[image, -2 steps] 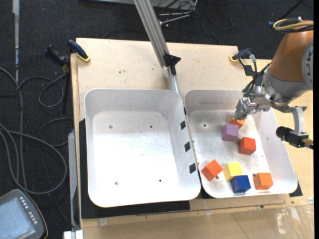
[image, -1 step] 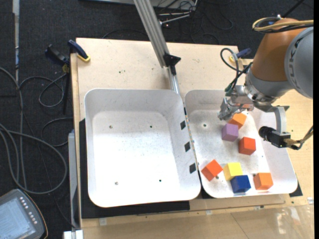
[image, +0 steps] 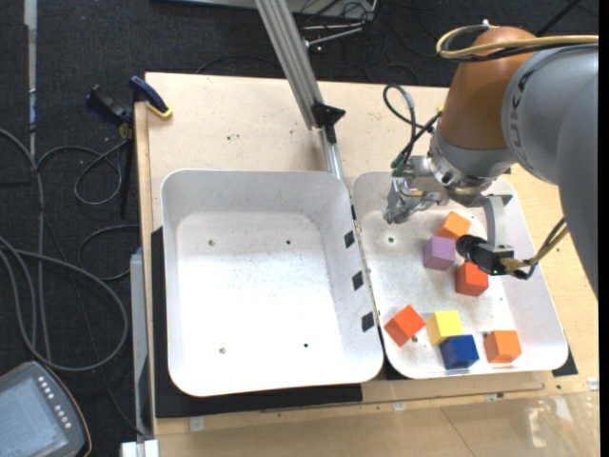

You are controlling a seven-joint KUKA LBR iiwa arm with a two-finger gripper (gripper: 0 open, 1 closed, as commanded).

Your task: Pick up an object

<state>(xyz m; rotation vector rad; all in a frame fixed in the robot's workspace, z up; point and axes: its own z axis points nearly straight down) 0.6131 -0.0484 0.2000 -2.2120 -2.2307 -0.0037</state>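
The gripper hangs over the right bin's upper left corner, holding nothing; whether its fingers are parted cannot be told. The blocks lie nearby, the purple block closest.

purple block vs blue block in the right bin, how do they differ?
Colour: the purple block is pale violet, the blue block a deep saturated blue.
Place: the purple block sits mid-bin, just below the gripper; the blue block lies near the bin's front rim.
Neighbours: the purple block stands slightly apart from the others; the blue block touches the yellow block.
Both are small cubes, resting flat in the right bin.
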